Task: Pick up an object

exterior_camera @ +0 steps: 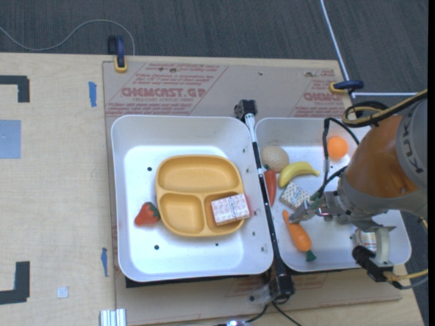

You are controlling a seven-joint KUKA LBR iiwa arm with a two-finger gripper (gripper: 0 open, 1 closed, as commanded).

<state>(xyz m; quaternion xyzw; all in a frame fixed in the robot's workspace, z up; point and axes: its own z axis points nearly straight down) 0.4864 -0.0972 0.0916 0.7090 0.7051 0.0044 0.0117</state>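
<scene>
In the right bin (394, 240), my gripper (299, 214) reaches in from the right and hangs low over the bin's left half. It is just above an orange carrot (300, 239) and just below a small patterned cube (293, 195). A yellow banana (298, 172), a pale egg-shaped thing (274, 157), a red-orange carrot (270, 186) by the left wall and an orange ball (336, 147) lie further back. I see nothing held by the gripper.
The left bin (136, 182) holds a yellow divided plate (197, 175) with a pink-and-white box (229, 208) in its lower right compartment, and a strawberry (146, 214) beside the plate. The arm's grey and orange body (384, 165) covers the right bin's right side.
</scene>
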